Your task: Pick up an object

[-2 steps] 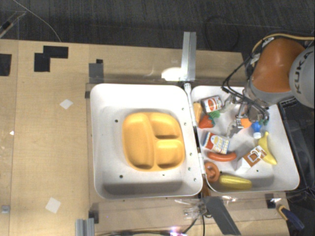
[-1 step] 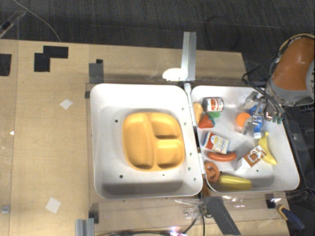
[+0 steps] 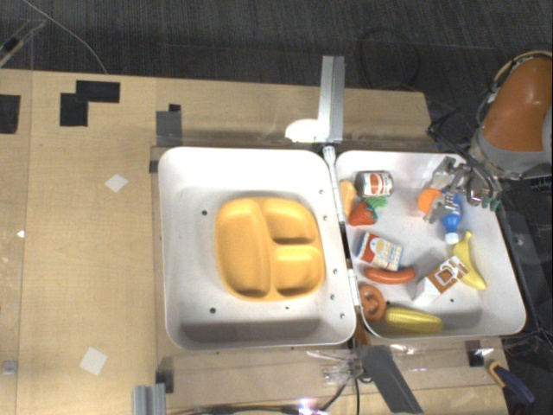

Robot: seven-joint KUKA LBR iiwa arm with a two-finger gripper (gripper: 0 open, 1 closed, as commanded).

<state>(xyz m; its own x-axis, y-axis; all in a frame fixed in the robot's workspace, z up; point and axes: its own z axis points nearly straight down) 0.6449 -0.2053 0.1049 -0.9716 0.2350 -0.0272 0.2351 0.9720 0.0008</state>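
Whether the jaws stand open or closed we cannot tell, since the gripper reads as a small tangle of metal seen from above, and nothing can be made out clearly between them. We see it hanging low over the upper right part of the right bin, with the arm's orange band above it at the frame's edge. The task names no particular object, so any item in this bin would serve. Closest to the gripper are an orange piece just to its left and a small blue and white bottle just below it; we judge one of these to be the target, though we cannot say which. The rest of the toys lie loose and crowded: a can, a red carton, a sausage, a banana and a yellow piece by the near wall. That crowding likely explains the approach at the sparser corner. The left bin holds a yellow divided tray, well apart from the gripper.
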